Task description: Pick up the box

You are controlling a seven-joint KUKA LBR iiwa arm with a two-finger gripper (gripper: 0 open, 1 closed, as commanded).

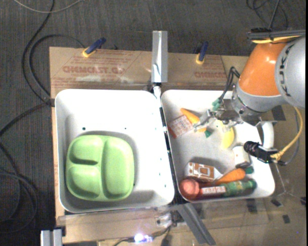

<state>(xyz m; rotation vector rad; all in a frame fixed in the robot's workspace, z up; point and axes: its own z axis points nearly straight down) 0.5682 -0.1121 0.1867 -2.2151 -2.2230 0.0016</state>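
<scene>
**A:** Where do the jaws [209, 121] sit, and do they grip anything?

**B:** They hang over the upper part of the right bin [170, 152], at the end of the grey arm [277, 76] with its orange band. Whether they are parted or closed I cannot tell; the tips are small and tangled with teal-coloured parts. Nothing is plainly seen between them.

**A:** And the box?

**B:** There are two box-like things. One small flat carton [178, 125], pink and pale with a grid-like print, lies just to the left of the jaws, tilted, near the bin's left wall. The other box [202, 171], brown and white with a printed face too small to read, lies well below the jaws, flat on the bin floor.

**A:** What else is close by?

**B:** An orange wedge [190, 115] lies just beside the jaws, above the carton. A yellow rounded piece [227, 138] lies just below and right. Further down: one carrot [231, 176], one dark green bottle [235, 187] with a label I cannot read, and one red rounded fruit [190, 188], all crowded by the brown box.

**A:** Any writing that can be read?

**B:** "KUKA" in part on the arm, and "CHEMCAST" in red on the brown counter sheet [100, 68]. Two clamps hold that sheet.

**A:** The other bin?

**B:** The left bin [92, 104], far left of the jaws, holds one smooth green divided plate [100, 166] with three sections.
</scene>
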